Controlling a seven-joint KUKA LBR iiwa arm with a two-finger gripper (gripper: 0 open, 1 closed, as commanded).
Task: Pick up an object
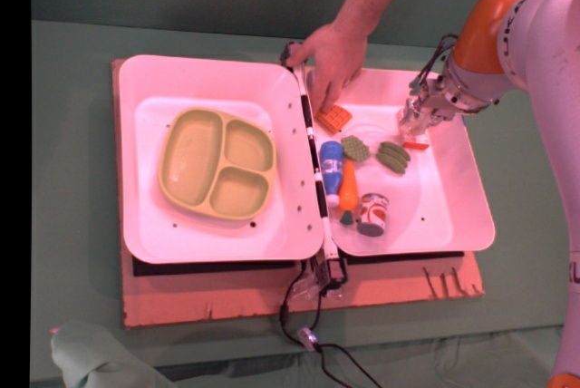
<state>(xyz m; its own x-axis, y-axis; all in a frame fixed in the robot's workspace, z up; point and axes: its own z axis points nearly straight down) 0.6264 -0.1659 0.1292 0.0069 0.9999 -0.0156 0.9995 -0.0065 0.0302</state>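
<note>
My gripper (414, 130) hangs over the far right part of the right bin (458, 196), pointing down. A small red piece (416, 145) lies right under its tip; I cannot tell if they touch. Just left of it lie two green pickles (393, 157) and a round green piece (355, 149). Along the bin's left side are a blue bottle (331, 163), an orange carrot (349, 187) and a red-and-white can (372, 214). An orange waffle (333, 117) sits at the far left of this bin.
A person's hand (332, 60) reaches in from the top and rests its fingertips on the orange waffle. The left bin (145, 87) holds a yellow-green divided plate (217, 164). A striped bar (314, 169) separates the bins, with cables (308, 332) at the front.
</note>
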